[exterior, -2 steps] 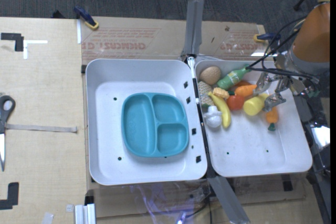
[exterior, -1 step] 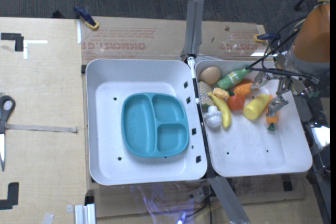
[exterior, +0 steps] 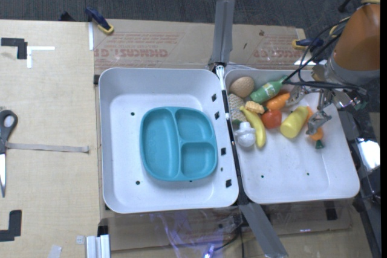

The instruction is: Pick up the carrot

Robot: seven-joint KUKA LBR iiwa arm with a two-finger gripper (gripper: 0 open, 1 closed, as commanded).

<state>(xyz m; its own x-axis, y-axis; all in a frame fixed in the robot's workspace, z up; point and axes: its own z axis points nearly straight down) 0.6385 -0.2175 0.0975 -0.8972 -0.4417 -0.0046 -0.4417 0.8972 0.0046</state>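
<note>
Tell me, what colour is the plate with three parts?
The plate is teal blue, seen in the camera view.

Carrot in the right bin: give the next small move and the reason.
Probably lower the gripper a little: it hangs right over what seems to be the carrot, a small orange piece with a green end, lying in the right bin beside the yellow toy.

Orange band (exterior: pixel 361 33) seen above grey wrist – black cables (exterior: pixel 314 57) looped alongside – metal gripper (exterior: pixel 314 115) of thin silvery linkage

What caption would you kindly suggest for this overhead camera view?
Metal pincer lowered over small orange carrot beside toy food in right white bin.
</note>
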